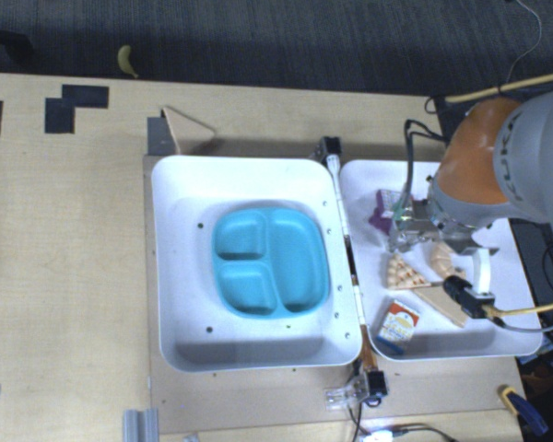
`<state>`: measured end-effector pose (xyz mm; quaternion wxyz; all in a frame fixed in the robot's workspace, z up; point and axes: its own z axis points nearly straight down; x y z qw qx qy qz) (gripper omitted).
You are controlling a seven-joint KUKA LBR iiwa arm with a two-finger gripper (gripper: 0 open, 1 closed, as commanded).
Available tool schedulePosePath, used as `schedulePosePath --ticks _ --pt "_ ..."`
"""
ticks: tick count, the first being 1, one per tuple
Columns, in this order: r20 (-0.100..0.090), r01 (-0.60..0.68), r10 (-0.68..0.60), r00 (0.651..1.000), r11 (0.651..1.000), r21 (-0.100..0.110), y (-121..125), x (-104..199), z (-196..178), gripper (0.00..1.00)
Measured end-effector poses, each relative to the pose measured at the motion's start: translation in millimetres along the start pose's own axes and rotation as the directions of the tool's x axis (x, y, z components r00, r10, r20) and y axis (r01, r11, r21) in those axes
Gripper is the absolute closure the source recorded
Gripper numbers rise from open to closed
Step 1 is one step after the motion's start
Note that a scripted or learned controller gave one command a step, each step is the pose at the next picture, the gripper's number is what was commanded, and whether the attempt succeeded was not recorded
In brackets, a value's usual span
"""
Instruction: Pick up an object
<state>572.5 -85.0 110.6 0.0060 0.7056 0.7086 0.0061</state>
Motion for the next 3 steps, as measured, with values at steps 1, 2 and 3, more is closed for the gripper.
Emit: schedulePosePath --ticks 1,2,3 --pt "0.0 0.0 0.0 1.0 1.0 0.0 0 0 0 0.0" --pt "0.001 -0.003 0.003 1.0 1.0 0.007 -51 1 22 0.0" --pt "0.002 -0.002 0.002 1.0 1.0 0.002 -49 2 11 1.0"
